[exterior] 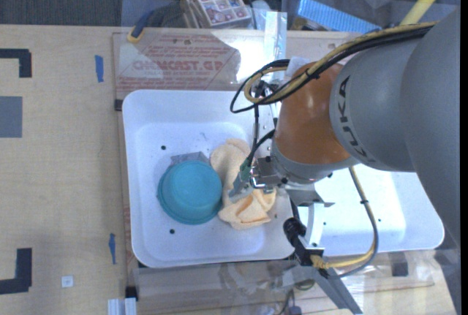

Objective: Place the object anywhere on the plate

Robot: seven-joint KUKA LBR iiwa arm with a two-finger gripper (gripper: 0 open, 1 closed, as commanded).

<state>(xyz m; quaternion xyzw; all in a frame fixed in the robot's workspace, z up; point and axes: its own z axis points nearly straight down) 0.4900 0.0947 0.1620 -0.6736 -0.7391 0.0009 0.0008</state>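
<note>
Camera view: arm (380, 87) comes in from the right and fills most of the right half, grey link on top, orange band (311, 120) just above the wrist. Wrist points down into the left bin (146, 116), near its right wall. Black and yellow cables loop off the wrist.

Gripper (245, 186) sits low over a pale yellow crumpled cloth-like object (245, 211) in the bin's middle-right. Gripper tip overlaps the object's top; actual contact or grip not resolvable. Jaw state: cannot tell, wrist body hides it.

Blue bowl-shaped dish (190, 191) lies in the same bin, just left of the yellow object, touching or nearly touching it. Small grey scrap (186, 158) peeks out at the dish's upper edge. Yellow object lies beside the dish, on the bin floor.

Right bin (409, 226) mostly hidden under the arm.

Readable text: "KUKA" on the grey link, partly cut off. Reddish print on the clear sheet (179, 61) behind the bins, not legible.
</note>
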